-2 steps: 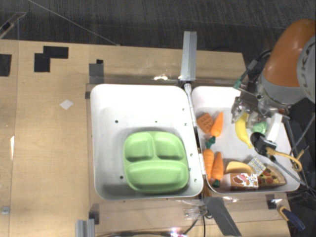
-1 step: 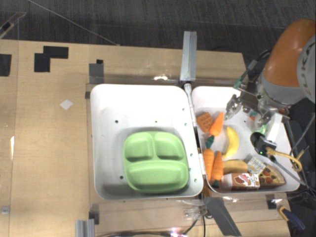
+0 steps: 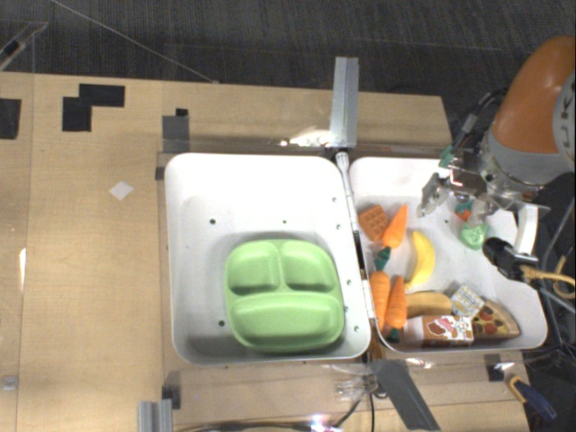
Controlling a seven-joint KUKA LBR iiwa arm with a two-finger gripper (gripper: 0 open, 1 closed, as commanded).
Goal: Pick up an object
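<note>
Camera view. Arm enters from the right; the end effector (image 3: 459, 203) hangs over the upper part of the right bin (image 3: 378, 174). Whether it is parted or closed cannot be told from this angle, and nothing can be seen gripped in it.

Candidate objects all lie in the right bin: a yellow banana (image 3: 421, 259) near the middle, an upper carrot (image 3: 395, 227) tilted beside a waffle piece (image 3: 372, 219), two more carrots (image 3: 388, 301) against the left wall, a bread roll (image 3: 428, 304), a pizza slice (image 3: 493, 320) and a small printed box (image 3: 447, 329) crowded along the near wall. A small green item (image 3: 473, 237) sits just below the end effector. The left bin (image 3: 189, 187) carries a green divided plate (image 3: 283, 294).

Judgement: approach phase, no grasp made. The green item is nearest; the banana looks the better target, with free floor on both sides. Descend vertically and close across its narrow width. Avoid the near-wall cluster, since touching neighbours could spoil the closure.
</note>
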